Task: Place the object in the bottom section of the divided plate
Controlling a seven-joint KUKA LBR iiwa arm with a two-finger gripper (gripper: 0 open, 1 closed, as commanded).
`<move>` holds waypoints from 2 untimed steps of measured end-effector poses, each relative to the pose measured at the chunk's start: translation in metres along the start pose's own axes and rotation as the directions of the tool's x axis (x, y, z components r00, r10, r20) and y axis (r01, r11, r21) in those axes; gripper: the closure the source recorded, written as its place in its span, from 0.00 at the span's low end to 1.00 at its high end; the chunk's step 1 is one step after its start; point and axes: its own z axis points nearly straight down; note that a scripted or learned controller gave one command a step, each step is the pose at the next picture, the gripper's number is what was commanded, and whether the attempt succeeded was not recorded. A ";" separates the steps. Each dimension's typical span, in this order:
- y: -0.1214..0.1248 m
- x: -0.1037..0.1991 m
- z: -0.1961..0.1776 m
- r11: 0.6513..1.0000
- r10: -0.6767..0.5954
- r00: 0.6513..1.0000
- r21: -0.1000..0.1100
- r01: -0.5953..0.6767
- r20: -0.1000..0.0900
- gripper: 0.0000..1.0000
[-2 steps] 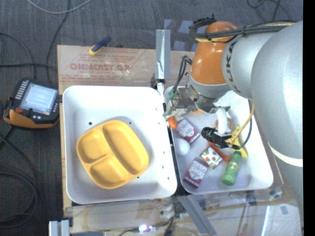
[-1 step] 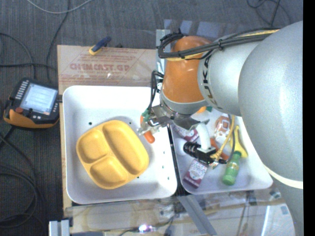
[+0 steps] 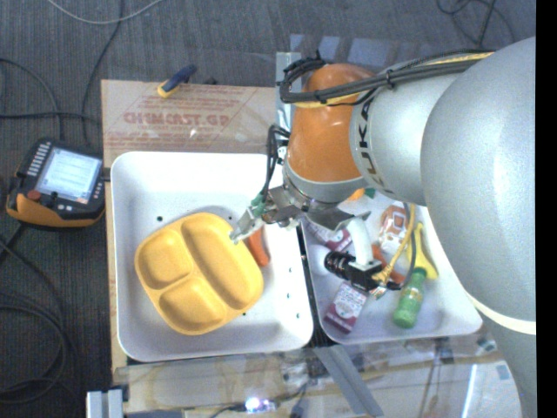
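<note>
At the far left, about nine o'clock in the view, a handheld pendant [image 3: 57, 184] with a lit screen lies on the dark floor beside the bench [image 3: 174, 116]. A small blue and yellow clip [image 3: 177, 79] sits on the bench's brown board at roughly eleven o'clock.

The left white bin [image 3: 165, 168] holds the yellow divided plate [image 3: 198, 272], which lies tilted in the bin's lower half, around seven o'clock from the centre. All three of its sections look bare.

Just off the plate's rim at its two o'clock side, the gripper [image 3: 246, 225] points down and leftward, with the grey arm [image 3: 452, 146] and its orange band [image 3: 326, 138] rising behind it to the upper right. Whether its fingers are wide, narrow or closed on anything cannot be told from here. An orange carrot-like object [image 3: 258, 249] lies on the bin floor right below the gripper, between the plate's rim and the bin's right wall, outside the plate.

The right white bin [image 3: 452, 320] at about four o'clock holds a clutter: a dark red bottle [image 3: 346, 306], a green bottle [image 3: 409, 303], a yellow banana-like piece [image 3: 425, 252] and other packets partly hidden under the arm.
</note>
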 end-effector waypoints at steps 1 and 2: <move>0.000 0.000 -0.008 1.000 -0.001 1.000 0.002 0.001 -0.001 1.00; -0.030 0.098 -0.042 0.983 0.185 0.983 0.001 -0.185 0.001 1.00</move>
